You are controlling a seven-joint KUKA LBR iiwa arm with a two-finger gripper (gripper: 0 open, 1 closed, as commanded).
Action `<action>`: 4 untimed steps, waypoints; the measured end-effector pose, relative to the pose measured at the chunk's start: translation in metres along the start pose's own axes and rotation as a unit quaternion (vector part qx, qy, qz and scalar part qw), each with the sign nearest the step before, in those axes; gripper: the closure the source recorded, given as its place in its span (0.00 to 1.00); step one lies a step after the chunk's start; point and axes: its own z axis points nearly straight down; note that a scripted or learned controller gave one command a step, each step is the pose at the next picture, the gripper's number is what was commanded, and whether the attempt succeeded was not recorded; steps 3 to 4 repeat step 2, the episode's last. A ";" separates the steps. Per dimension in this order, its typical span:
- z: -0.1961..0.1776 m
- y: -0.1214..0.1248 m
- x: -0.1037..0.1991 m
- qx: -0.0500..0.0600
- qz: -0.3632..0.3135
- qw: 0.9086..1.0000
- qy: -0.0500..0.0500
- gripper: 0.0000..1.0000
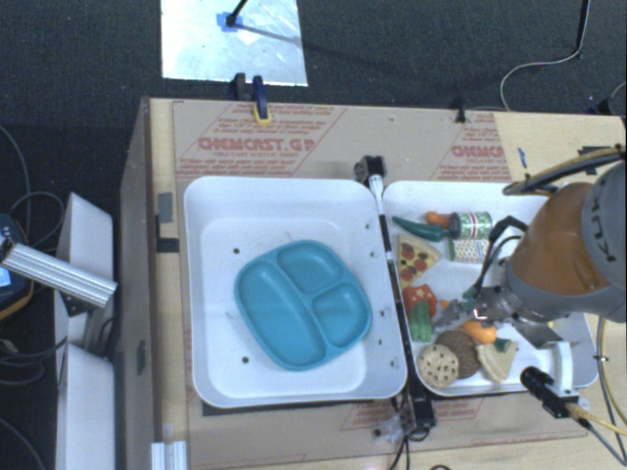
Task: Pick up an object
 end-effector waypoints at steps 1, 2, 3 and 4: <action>-0.010 0.001 0.001 -0.001 -0.001 1.000 0.001 1.00; -0.101 0.047 0.057 -0.001 -0.002 1.000 0.001 1.00; -0.101 0.047 0.057 -0.001 -0.002 1.000 0.001 1.00; -0.101 0.047 0.057 -0.001 -0.002 1.000 0.001 1.00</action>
